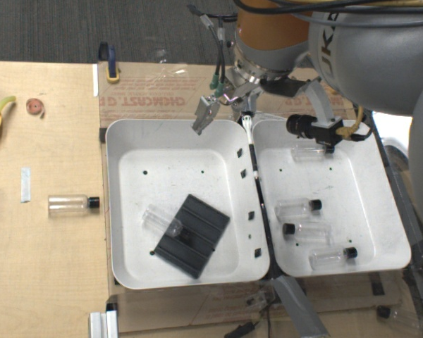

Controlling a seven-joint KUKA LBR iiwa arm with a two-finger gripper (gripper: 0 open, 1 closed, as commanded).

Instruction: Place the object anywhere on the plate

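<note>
A black ribbed plate point(197, 236) lies tilted in the front middle of the left bin point(127, 189). A clear bottle point(161, 220) rests at the plate's upper left edge, one end overlapping the plate. My gripper point(224, 117) hangs high over the back rims where the two bins meet, well away from the plate. Its fingers point(202, 115) stand spread apart with nothing between them.
The right bin point(381, 189) holds several clear bottles with black caps point(301, 207). Another clear bottle point(72, 203) lies on the wooden bench left of the bins. A blue clamp point(108, 60) stands at the cardboard's back left corner. The arm's bulk fills the top right.
</note>
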